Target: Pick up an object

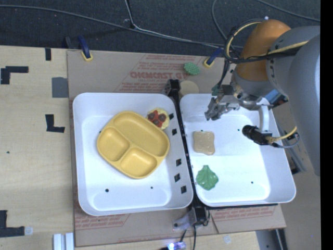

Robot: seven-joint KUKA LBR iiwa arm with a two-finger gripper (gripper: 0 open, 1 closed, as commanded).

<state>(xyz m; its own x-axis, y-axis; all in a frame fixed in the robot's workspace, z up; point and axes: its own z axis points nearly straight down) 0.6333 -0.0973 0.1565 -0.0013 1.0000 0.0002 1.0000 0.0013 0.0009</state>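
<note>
Arm [304, 82] cut by right edge; pincer [214, 112] fingertips too small to tell.

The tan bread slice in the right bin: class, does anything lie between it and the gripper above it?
Nothing visible does. The gripper hangs over the right bin, and only bare white floor separates it from the bread slice. The green leaf lies on the slice's far side.

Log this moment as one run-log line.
gripper: above right bin, far end, nothing visibly held | tan toast piece, green leaf: lying in bin | pick: not done
</note>
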